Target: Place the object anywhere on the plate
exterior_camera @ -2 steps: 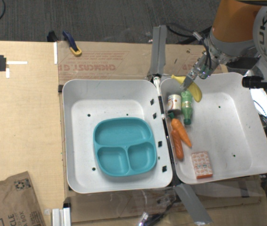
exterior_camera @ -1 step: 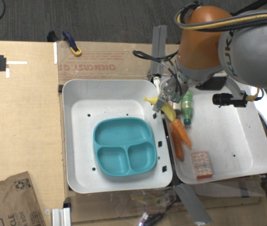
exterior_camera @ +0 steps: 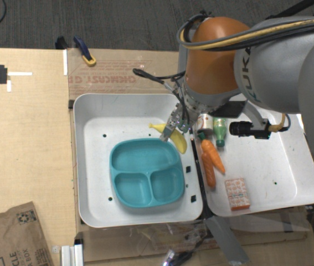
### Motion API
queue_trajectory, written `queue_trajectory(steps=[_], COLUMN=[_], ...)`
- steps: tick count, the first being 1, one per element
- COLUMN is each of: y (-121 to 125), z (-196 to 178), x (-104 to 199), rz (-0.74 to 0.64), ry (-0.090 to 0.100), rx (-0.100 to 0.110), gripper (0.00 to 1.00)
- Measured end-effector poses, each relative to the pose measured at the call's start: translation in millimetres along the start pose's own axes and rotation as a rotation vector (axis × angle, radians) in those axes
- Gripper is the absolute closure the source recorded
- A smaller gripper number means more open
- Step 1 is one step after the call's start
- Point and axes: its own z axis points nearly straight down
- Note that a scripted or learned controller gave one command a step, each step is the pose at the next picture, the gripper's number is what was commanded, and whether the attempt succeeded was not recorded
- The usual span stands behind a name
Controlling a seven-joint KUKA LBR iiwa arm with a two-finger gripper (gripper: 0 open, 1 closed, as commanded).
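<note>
White bin (exterior_camera: pixel 90 165): banana (exterior_camera: pixel 174 139) at fingers (exterior_camera: pixel 170 131), beside plate (exterior_camera: pixel 147 172).

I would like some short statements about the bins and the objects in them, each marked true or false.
1. The plate is teal with three compartments. True.
2. The banana lies in the middle of the plate. False: it is at the plate's upper right rim, under the gripper.
3. The carrot is in the right bin. True.
4. The green bottle lies in the left bin. False: it is in the right bin.
</note>
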Motion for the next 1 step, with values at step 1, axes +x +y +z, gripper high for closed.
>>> queue_trajectory(steps=[1], y=[-0.5], z=[0.0], x=[-0.5], rz=[0.002], ry=[0.0], rx=[0.0], gripper=[0.0])
